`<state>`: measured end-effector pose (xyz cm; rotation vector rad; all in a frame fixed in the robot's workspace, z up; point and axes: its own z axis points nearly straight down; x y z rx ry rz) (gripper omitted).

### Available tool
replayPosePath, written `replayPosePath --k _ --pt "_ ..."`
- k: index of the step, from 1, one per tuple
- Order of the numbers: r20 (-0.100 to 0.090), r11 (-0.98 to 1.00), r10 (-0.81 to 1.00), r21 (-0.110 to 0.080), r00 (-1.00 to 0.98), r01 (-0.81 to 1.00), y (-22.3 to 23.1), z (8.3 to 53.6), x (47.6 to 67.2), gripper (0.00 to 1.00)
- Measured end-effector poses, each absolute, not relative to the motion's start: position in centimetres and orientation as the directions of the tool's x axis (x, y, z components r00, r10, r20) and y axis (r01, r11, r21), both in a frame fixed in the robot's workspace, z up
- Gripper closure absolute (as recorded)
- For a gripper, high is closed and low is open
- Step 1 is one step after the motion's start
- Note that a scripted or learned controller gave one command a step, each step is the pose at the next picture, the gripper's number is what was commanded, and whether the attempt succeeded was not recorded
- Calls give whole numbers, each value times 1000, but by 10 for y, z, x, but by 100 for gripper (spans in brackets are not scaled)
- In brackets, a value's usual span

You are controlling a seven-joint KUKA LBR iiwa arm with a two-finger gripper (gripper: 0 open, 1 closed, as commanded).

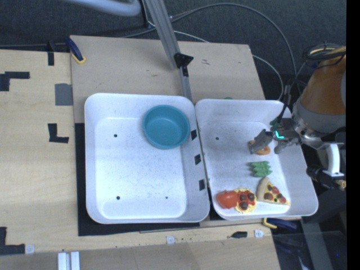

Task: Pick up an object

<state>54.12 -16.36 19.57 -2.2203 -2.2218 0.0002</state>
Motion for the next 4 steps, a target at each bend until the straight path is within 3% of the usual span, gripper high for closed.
replayPosePath --k 1,2,3,4 --pt "0 1 1000 0 -1 1000 -164 196 541 0" --pt "1 1 1000 -5 -1 1000 -155 139 535 0" --pt "-3 0 1000 7 0 1000 -156 92 537 0" --pt "-5 -1 1000 11 1 1000 -158 105 539 100"
